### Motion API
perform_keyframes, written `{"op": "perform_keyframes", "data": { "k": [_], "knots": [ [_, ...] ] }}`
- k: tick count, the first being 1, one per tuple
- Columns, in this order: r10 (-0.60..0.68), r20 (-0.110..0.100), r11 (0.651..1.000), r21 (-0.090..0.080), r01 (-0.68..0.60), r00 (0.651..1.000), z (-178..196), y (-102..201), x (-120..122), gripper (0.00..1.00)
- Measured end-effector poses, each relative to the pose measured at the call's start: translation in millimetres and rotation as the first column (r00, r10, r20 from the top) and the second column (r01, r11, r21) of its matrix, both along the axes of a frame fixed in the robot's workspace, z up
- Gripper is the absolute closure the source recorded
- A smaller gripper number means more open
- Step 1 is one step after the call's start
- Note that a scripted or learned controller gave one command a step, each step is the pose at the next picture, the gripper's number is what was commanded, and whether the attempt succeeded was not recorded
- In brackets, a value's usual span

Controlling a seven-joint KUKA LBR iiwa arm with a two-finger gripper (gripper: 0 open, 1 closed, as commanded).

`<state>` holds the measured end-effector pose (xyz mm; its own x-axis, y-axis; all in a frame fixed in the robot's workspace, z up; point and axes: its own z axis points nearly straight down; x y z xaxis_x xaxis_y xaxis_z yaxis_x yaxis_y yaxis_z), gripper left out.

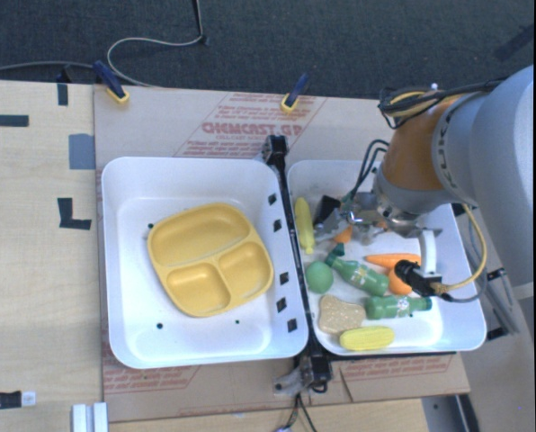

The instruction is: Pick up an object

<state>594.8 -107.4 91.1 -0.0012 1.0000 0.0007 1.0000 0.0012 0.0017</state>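
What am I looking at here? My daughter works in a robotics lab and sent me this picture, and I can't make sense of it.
This is one camera fixed above a workbench, looking down at a slant. The big grey machine with the orange band is a robot arm reaching in from the right. Its grasping tool sits low over the right bin, among the toys; whether it grips anything cannot be told from here.

Two shallow white bins stand side by side. The left bin holds a yellow divided plate. The right one holds toy food: green bottles, a carrot, a corn cob, a green ball and a cracker-like slab.

The arm's job is simply to pick one up.
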Motion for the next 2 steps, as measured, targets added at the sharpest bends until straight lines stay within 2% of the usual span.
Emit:
{"op": "perform_keyframes", "data": {
  "k": [1, 2],
  "knots": [
    [0.000, -0.002, 1.000, 0.001, 0.000, 1.000, 9, 0, 0, 1.00],
    [0.002, -0.002, 1.000, 0.000, -0.002, 1.000, 93, 61, -43, 1.00]
  ]
}}
